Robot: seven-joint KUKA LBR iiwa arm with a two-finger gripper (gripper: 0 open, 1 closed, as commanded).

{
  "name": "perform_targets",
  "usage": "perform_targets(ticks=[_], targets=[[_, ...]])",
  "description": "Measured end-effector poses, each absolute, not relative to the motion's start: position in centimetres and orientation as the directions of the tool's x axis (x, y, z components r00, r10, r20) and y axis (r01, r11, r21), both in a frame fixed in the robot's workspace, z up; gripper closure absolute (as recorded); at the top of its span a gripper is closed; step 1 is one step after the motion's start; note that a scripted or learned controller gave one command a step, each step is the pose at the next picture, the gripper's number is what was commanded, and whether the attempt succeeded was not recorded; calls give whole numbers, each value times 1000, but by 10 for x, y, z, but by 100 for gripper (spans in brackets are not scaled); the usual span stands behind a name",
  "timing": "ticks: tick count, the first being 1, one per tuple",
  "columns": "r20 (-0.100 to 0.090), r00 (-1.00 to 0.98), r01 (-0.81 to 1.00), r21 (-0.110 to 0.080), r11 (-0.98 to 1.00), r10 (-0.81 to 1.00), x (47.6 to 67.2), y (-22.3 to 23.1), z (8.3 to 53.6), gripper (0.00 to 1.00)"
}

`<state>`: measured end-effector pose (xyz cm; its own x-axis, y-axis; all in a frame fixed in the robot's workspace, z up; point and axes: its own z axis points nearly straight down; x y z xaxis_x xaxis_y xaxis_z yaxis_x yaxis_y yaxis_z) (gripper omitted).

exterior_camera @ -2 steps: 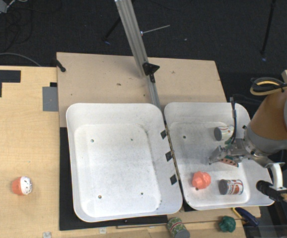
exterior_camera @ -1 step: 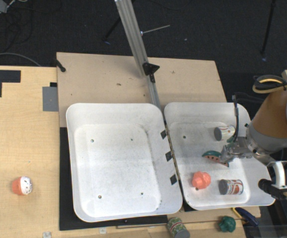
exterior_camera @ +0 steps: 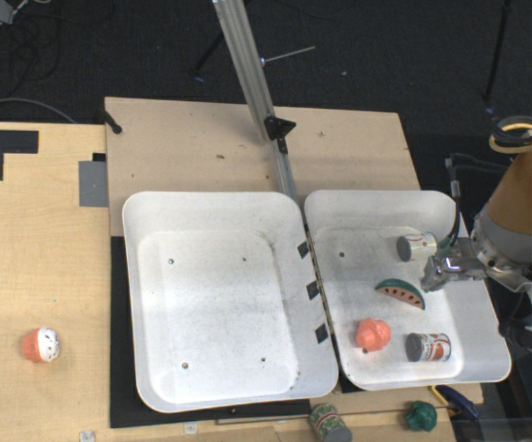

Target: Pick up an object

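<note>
Red can (exterior_camera: pixel 429 347) below claw (exterior_camera: pixel 439 273).

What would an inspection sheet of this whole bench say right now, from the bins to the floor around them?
Surface: two white bins side by side; left bin, right bin.
Job's things: in the right bin, a white can lying down, a watermelon slice toy, a red lump, a red-and-white can lying down.
Clutter: orange-and-white ball on the wooden board at left; a small can and a green thing below the bins.
Gripper: gripper low at the right bin's right side, beside the white can.
Cables: dark cables on the floor at upper left.
Surroundings: slanted metal rail.
</note>
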<state>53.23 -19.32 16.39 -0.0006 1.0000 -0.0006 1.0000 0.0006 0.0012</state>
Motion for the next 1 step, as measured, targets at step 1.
perform_targets(ticks=[1], targets=[[-1, -1, 1000, 3, 1, 1000, 533, -194, 217, 100]])
